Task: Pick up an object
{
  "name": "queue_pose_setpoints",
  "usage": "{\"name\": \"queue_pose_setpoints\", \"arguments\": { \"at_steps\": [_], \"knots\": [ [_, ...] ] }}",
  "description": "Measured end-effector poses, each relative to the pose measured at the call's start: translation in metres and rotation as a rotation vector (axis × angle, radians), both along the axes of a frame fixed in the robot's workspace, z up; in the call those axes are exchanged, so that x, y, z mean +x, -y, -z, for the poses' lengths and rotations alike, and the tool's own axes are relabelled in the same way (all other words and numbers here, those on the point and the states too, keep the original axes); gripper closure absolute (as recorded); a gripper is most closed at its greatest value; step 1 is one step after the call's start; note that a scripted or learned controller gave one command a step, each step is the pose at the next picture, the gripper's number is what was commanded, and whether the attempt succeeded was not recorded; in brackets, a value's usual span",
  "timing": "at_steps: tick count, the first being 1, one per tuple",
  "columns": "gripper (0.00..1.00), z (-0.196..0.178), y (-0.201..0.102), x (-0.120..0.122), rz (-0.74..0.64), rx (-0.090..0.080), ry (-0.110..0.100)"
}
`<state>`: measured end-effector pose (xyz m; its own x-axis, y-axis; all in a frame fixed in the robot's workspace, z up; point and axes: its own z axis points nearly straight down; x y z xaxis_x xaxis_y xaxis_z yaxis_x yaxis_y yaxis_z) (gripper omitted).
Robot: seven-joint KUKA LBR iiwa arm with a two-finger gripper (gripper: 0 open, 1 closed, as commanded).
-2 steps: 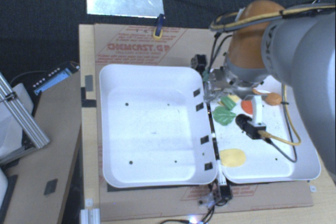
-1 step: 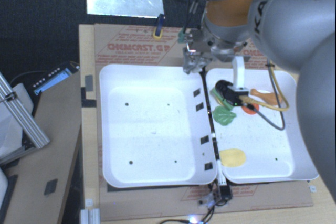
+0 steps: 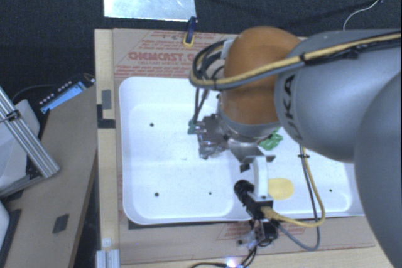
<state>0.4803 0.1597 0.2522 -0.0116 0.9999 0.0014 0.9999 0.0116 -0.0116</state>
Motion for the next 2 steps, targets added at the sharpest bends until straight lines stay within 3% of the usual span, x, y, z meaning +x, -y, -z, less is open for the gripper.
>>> {"name": "queue_pose_setpoints", "arguments": {
  "at_steps": [1, 2],
  "knots": [
    [1.00, -0.154, -0.015, 0.068, 0.005, 0.005, 0.033],
    [1.00, -0.175, -0.033, 0.137, 0.006, 0.000, 0.020]
  ]
}}
